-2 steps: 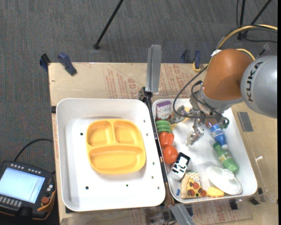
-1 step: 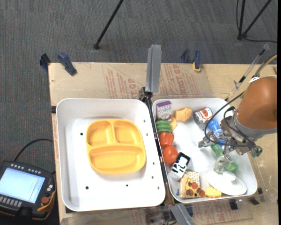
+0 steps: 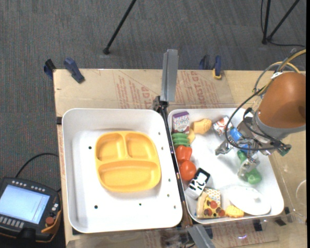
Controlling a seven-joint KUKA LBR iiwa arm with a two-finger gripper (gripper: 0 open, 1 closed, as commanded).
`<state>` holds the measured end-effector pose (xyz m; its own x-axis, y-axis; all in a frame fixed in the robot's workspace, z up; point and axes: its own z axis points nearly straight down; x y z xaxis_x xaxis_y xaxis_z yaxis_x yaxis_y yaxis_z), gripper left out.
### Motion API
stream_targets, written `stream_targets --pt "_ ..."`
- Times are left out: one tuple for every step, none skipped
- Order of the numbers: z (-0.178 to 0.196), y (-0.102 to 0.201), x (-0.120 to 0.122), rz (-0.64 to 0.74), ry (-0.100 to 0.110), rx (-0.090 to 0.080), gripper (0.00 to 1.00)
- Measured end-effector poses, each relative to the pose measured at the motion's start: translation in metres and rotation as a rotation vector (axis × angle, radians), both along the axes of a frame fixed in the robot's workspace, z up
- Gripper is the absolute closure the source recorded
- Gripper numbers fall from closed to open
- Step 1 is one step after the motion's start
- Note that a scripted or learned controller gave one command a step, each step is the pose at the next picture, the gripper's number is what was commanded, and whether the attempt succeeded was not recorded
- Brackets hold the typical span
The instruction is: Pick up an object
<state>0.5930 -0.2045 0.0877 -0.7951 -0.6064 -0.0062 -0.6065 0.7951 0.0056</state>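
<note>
The end effector (image 3: pixel 246 163) hangs low in the right white plastic bin (image 3: pixel 277 190), just above a small green plastic toy (image 3: pixel 253 177); whether it pinches the toy I cannot tell. Left of it sits a second white bin holding a yellow divided plastic tray (image 3: pixel 127 160). Both rest on a pale cardboard-topped counter (image 3: pixel 113 89) over grey carpet (image 3: pixel 51 25)

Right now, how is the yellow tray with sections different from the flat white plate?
The yellow plastic tray with three sections lies alone in the left white bin; the flat round white plate lies in the right white bin among toy foods. The tray is rectangular with dividers, while the plate is round and plain. The tray looks bigger than the plate. Both lie flat, face up.
</note>
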Motion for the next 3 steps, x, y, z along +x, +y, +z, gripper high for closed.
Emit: stream_targets --pt "0.0 0.02 0.042 0.056 -0.002 -0.004 0.0" --pt "0.011 0.02 0.043 0.049 -0.007 -0.001 1.0" --pt "0.001 0.037 0.042 -0.189 0.0 -0.005 1.0"
